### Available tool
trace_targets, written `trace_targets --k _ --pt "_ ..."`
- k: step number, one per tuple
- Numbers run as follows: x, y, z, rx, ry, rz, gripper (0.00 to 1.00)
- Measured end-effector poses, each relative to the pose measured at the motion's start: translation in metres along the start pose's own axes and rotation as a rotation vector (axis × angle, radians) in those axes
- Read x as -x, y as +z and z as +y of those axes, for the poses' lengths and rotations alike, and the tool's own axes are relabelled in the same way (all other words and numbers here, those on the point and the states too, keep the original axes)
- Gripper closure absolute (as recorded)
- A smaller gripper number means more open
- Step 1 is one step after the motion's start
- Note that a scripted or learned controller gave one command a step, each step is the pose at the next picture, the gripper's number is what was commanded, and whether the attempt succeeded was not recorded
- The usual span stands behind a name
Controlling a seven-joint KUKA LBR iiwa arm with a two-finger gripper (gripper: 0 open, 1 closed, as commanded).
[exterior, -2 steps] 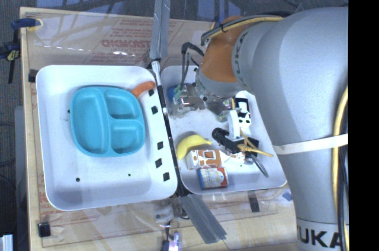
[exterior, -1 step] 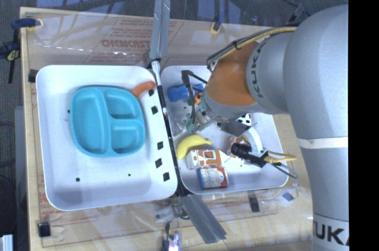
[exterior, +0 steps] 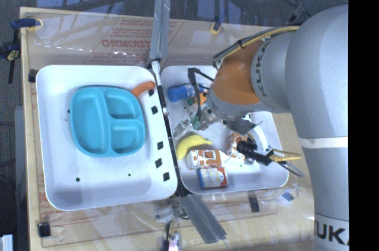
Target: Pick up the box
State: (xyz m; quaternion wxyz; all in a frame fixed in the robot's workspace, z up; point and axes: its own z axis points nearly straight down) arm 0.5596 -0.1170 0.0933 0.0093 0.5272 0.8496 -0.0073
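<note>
Box (exterior: 205, 157) not yet picked up, lying in right bin (exterior: 269, 180) beside banana (exterior: 190, 144); gripper (exterior: 198, 119) grip state can't be told.

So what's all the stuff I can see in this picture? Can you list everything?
Bins: two, white, side by side on the bench.
Divided plate: one, light blue, lying flat in the left bin.
Orange thing: one, orange, at the left bin's far right corner, too small to name.
Bottle: one, blue, far end of the right bin.
Banana: one, yellow, right bin, by the divider.
Box: one, white and orange, right bin, just beside the banana.
Can: one, blue and red label, at the right bin's near edge.
Tool with dark handle: one, right bin, near the right wall.
Robot arm: one, grey with orange band, reaching over the right bin.
</note>
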Motion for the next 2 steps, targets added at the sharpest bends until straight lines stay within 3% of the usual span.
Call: trace_targets --k 1,2 --pt "0.0472 0.0053 0.0686 -0.003 -0.061 0.024 0.00" --pt "0.0459 -0.0012 0.0687 -0.008 -0.066 0.030 1.00"
